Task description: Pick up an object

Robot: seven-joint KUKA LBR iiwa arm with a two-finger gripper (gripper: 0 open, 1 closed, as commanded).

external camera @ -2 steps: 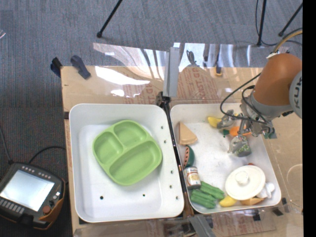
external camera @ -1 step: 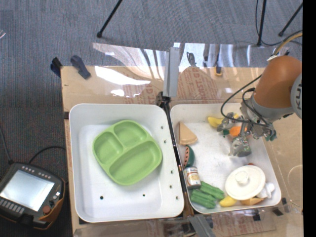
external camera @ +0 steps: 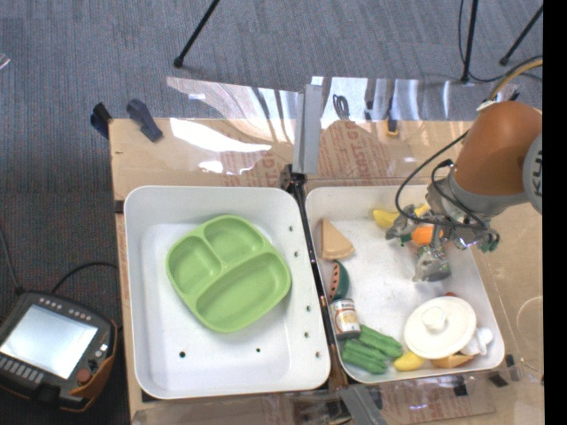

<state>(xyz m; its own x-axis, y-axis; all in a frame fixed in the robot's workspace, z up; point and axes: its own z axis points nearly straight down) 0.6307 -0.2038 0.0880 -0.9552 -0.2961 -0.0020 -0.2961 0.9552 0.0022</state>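
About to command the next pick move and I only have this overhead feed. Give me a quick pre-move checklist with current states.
1. Gripper is over the right bin: ok.
2. An object is seen held: cannot tell; the wrist hides it.
3. Targets close by: ok; a yellow piece and an orange piece lie next to the gripper.
4. White lid is apart from the gripper: ok.
5. Green tray sits in the left bin, out of the arm's way: ok.
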